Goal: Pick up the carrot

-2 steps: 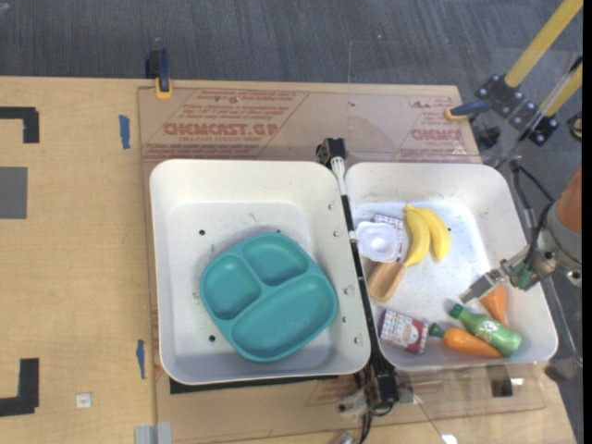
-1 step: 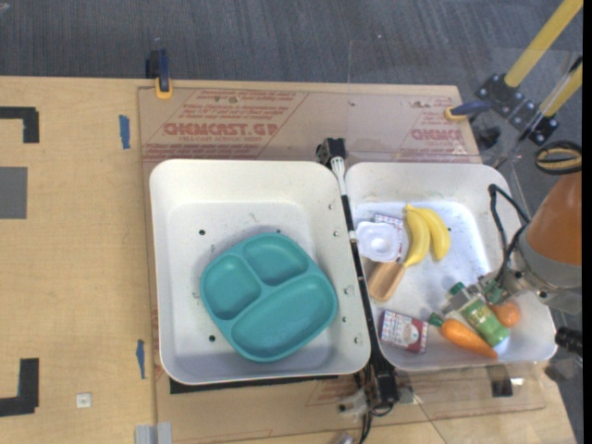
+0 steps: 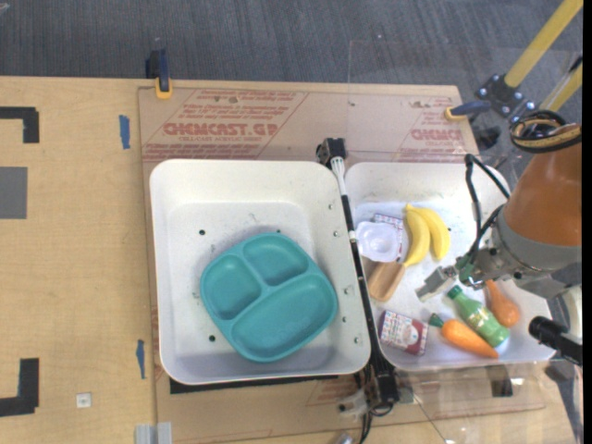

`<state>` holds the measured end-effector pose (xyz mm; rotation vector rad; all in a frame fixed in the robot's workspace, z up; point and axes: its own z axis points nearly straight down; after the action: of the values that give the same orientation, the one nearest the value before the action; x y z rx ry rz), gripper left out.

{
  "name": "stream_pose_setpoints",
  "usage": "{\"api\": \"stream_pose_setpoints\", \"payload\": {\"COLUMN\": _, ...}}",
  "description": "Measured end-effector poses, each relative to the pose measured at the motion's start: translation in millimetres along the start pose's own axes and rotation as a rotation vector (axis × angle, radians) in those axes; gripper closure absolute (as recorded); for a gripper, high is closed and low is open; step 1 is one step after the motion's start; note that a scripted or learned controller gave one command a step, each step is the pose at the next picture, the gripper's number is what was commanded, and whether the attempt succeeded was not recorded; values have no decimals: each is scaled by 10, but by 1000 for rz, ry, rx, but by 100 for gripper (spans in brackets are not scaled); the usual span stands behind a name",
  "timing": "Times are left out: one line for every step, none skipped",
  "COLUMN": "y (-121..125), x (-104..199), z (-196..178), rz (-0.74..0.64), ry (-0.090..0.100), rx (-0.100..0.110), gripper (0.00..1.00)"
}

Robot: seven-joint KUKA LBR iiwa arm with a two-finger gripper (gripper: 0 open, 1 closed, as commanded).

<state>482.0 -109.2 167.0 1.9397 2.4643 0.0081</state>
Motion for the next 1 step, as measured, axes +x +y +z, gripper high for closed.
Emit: {"api": "stream_pose_setpoints", "payload": {"y": 868, "x": -251, "z": 750, "rz": -160, "ry": -1, "rx": 5, "gripper": 0}}
